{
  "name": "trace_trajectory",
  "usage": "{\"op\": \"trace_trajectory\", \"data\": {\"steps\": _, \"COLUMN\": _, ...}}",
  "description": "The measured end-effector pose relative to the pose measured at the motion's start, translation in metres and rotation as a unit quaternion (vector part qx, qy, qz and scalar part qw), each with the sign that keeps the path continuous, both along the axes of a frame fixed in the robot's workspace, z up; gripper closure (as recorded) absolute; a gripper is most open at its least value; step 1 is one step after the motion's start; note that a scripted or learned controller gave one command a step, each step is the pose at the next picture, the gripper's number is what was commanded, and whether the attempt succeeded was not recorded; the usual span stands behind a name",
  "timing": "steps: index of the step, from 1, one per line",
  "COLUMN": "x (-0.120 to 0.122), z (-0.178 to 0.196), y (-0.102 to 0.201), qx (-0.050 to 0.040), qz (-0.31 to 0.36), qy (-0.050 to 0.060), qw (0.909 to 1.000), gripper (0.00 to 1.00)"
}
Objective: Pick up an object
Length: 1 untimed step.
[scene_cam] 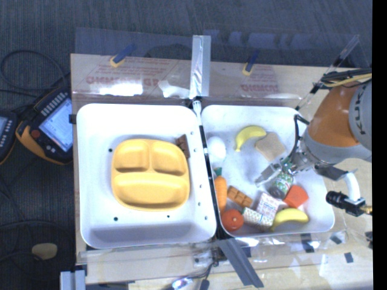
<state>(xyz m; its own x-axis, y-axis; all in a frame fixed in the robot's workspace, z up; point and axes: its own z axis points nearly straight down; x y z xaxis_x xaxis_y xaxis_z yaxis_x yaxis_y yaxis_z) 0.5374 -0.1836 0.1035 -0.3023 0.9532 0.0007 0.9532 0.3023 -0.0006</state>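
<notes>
Figure: bench from above. I see two white bins side by side. The left bin (91, 216) holds a yellow divided tray (150, 174) near its centre, with bare white floor on all sides of it, widest toward the near rim. A small brown piece (182, 144) lies at the tray's far right corner, close to the wall between the bins.

The right bin (314, 222) is crowded. A banana (248, 136) and a tan block (270, 145) lie toward the far side; a white egg (216, 148) and a carrot (221, 189) sit against the dividing wall. Along the near rim I see a red tomato (231, 219), a printed box (265, 210), a second banana (289, 217) and an orange-red block (296, 196). The open floor I can find lies in the far corners and just left of centre.

The gripper (279, 173) reaches in from the right rim, over a small dark can (281, 185). I cannot tell how wide its fingers stand, nor whether they touch the can.
</notes>
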Motion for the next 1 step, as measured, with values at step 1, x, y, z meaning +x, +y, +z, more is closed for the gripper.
{"op": "trace_trajectory", "data": {"steps": 1, "x": -0.0199, "z": -0.0132, "y": -0.0008, "qx": -0.0034, "qz": -0.008, "qy": -0.008, "qw": 0.9999, "gripper": 0.00}}
